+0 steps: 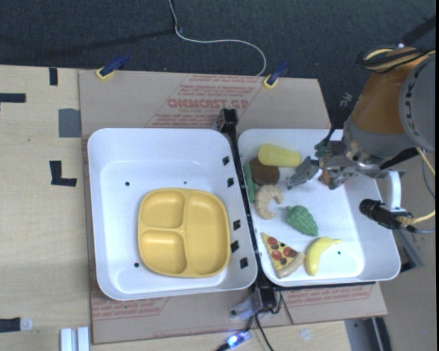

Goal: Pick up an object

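Hovering over the right bin (366, 269), the gripper (301, 175) has its jaws spread wide, gripping nothing, just right of the corn (279, 155) and brown piece (264, 172), above the green leaf (301, 219).

Grey arm (395, 101) enters from right, orange band above wrist; gripper (312, 172) low, jaws spread apart.
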Controlling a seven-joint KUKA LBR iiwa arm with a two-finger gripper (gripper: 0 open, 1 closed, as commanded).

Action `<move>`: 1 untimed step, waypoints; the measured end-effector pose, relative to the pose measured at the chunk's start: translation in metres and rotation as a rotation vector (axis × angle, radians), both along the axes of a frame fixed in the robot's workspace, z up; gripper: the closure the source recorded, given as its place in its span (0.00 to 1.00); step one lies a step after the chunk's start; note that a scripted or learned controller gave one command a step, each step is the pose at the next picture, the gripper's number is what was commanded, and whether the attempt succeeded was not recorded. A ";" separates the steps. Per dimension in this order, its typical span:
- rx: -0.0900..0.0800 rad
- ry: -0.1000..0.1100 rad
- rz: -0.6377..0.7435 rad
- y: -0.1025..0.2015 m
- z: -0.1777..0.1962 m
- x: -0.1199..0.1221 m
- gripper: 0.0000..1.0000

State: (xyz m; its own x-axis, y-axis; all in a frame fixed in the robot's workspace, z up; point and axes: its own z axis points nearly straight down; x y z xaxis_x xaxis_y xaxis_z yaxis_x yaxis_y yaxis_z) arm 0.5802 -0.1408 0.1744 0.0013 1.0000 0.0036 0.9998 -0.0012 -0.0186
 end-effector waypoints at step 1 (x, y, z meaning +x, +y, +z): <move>-0.002 -0.011 0.003 0.000 0.006 0.003 0.00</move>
